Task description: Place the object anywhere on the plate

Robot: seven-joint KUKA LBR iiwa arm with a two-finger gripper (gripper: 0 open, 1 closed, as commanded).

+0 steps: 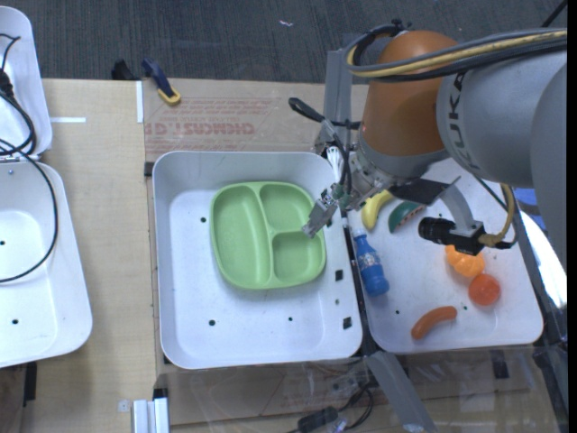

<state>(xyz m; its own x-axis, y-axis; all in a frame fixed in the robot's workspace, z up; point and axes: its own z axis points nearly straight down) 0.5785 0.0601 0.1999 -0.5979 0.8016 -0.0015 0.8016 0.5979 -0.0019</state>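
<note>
The gripper (320, 215) is hanging over the green plate's (267, 234) right edge, can't tell if its fingers are gripping anything, so it's maybe risking dropping nothing or missing onto the bin (180, 314).

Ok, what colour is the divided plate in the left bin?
Light green; the plate shows plainly in the camera view.

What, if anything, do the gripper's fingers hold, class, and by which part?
Nothing shows between them: the gripper hangs over the right edge of the green plate, and the toys lie in the right bin.
</note>
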